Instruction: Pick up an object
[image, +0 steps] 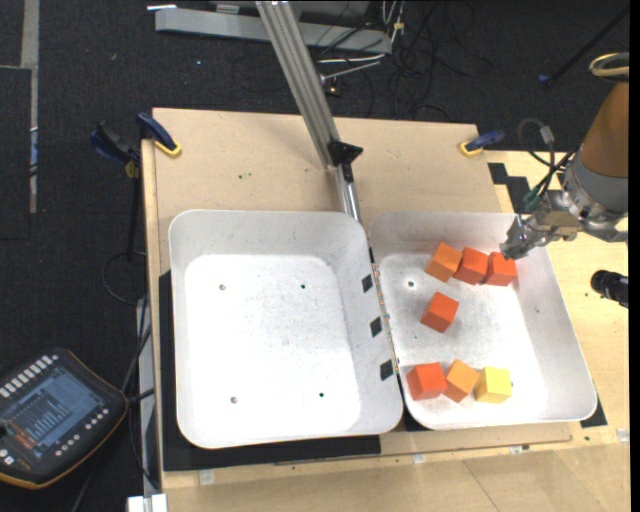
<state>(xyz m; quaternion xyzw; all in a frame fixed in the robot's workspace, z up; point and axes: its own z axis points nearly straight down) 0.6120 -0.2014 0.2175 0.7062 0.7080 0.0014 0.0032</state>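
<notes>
While we look down from the camera view, we see the gripper (522, 240) hanging over the right bin's (560, 330) upper right corner, just beside a red block (503, 269). We cannot tell how wide it stands or whether it has hold of anything. That block ends a row with a second red block (473, 266) and an orange block (444, 262). A lone red block (439, 311) lies mid-bin. Along the near side sit a red-orange block (428, 381), an orange cube (462, 379) and a yellow block (495, 384). We see the left bin (200, 240) alongside.
</notes>
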